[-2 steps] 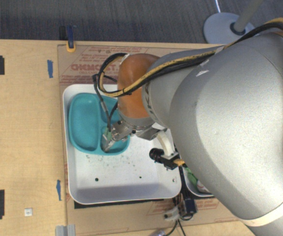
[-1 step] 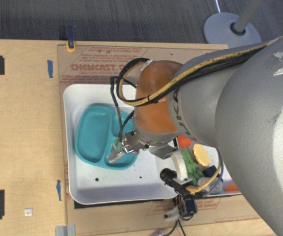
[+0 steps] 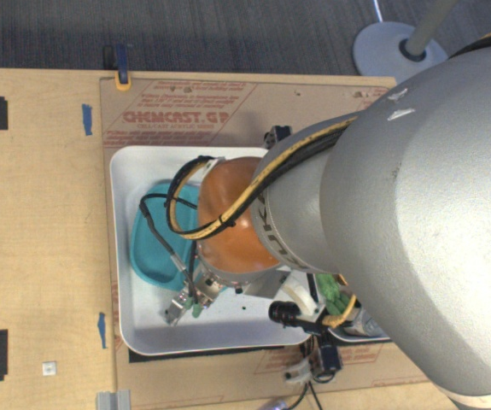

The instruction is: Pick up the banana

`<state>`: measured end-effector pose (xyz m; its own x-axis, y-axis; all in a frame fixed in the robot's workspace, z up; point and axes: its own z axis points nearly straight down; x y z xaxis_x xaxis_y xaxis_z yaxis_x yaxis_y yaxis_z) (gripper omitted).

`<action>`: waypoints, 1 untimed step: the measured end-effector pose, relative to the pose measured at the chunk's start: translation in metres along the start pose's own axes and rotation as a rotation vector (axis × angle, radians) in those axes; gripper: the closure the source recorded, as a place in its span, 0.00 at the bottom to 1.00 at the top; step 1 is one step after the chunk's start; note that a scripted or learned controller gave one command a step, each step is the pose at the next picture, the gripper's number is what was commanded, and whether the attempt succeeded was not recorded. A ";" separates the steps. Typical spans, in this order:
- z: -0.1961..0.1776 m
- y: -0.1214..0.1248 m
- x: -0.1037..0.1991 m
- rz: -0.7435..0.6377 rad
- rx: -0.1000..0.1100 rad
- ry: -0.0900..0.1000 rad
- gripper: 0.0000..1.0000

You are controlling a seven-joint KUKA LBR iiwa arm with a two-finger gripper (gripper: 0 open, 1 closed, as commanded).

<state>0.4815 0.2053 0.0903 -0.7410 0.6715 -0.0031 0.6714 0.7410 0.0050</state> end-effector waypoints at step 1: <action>-0.035 0.008 0.009 0.214 0.003 0.001 0.00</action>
<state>0.4794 0.2172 0.1254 -0.5815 0.8135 -0.0008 0.8135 0.5815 0.0025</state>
